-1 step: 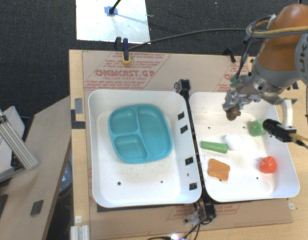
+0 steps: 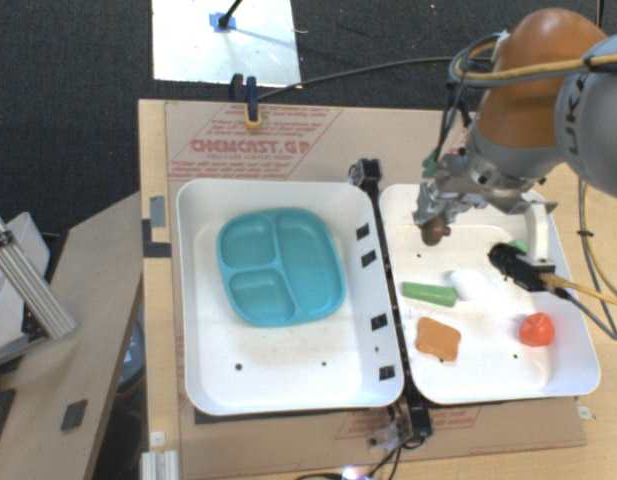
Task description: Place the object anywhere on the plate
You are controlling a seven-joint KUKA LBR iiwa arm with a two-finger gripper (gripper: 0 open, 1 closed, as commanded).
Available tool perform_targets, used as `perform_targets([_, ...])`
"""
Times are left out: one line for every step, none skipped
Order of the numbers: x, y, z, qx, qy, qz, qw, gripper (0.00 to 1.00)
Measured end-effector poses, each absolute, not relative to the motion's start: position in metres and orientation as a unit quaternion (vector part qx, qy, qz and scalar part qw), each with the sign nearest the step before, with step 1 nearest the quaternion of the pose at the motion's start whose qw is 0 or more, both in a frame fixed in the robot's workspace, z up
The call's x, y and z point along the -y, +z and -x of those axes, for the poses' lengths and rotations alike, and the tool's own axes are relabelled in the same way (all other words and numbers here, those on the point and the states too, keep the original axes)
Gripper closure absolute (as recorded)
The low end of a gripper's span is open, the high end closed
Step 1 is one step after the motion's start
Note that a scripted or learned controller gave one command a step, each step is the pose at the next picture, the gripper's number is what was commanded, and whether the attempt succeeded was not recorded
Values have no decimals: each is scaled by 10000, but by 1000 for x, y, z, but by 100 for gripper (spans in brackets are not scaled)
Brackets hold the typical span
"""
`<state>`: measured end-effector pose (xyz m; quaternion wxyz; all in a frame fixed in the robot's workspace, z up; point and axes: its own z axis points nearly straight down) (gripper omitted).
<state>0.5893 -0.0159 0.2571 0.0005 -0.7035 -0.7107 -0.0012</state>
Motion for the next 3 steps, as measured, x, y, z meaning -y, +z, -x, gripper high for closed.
perform_targets([-38,261,-576,7107,-9,7035,5,100])
perform_targets([-85,241,-562,7099,-3,7043,7,100])
perform_targets([-125,234,-543,7097,-1,7045,5,100])
